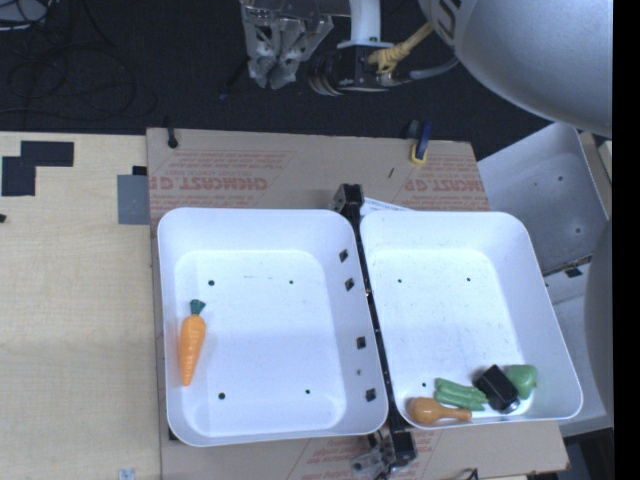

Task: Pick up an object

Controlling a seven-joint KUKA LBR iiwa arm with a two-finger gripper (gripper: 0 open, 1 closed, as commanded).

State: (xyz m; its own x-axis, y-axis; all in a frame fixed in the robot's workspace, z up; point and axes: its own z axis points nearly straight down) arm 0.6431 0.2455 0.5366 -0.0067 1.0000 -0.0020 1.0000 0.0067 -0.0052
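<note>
Nearest the camera, well below the gripper (283, 53) and off to its right, a small cluster was seen in the right bin (560, 368): an orange pear-shaped piece (437, 411), a green pod (460, 394), a black block (497, 387) and a green lump (522, 376), touching or just beside one another. A toy carrot (191, 340) lay alone in the left bin (165, 318), almost straight below the gripper. The gripper itself was raised beyond both bins, nothing seen between its fingers, though whether they were parted could not be told; the pick was judged not yet begun, and a descent onto one chosen object was called for next.

Pale wooden bench (70, 298), brown cardboard sheet (300, 173), dark floor (120, 68) with cables (60, 8)
</note>
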